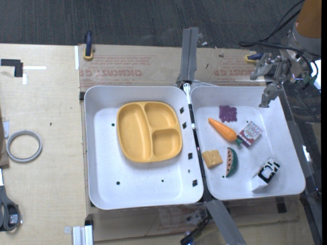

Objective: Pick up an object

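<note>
Two shallow white bins sit side by side on a table (41, 188) covered in pale board. The left bin (97, 188) holds a yellow divided plate (149, 131) with three compartments, lying flat near the bin's middle. The right bin (291, 177) holds the small objects. A purple bunch of toy grapes (228, 113) lies near the far side. Just in front of it an orange toy carrot (223, 128) lies at a slant, and beside the carrot's right end is a small red and white carton (250, 133). Nearer the camera, a tan block (212, 158) that may be a toy cracker lies just beside a watermelon slice (231, 162). A black and white object (267, 171) rests toward the bin's near right corner, well apart from the others.

Outside the bins, a grey ring (23, 146) lies on the table at the left, and scissors (9, 213) show at the lower left edge.

The arm enters at the upper right, its orange band (309, 14) visible at the top corner. The gripper (267, 97) hangs above the right bin's far right corner, pointing down, apart from every object. Its fingers are too small and cluttered to tell whether they are spread or closed; nothing shows between them.
</note>
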You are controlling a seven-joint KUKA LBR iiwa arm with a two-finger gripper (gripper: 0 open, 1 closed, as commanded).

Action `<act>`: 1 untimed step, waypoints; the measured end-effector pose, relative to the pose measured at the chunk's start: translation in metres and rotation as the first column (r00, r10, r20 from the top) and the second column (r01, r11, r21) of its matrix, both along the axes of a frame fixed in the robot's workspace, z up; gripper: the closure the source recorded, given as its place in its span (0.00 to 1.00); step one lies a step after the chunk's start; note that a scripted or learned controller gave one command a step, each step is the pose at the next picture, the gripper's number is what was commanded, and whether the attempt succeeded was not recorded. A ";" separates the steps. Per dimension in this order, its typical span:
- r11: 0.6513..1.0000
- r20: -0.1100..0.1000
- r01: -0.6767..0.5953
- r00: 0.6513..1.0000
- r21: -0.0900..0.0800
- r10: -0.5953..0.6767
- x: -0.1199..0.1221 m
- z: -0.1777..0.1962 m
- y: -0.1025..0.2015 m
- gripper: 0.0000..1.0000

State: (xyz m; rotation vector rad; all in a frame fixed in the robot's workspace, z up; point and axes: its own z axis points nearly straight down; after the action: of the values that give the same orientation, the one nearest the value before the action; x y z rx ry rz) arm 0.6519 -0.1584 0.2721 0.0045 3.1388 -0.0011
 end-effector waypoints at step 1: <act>0.993 0.000 0.120 0.993 0.001 -0.120 -0.011 -0.154 0.001 0.00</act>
State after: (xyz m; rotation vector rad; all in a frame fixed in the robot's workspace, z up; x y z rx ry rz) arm 0.6406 -0.1576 0.1180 0.1927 3.1329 -0.0003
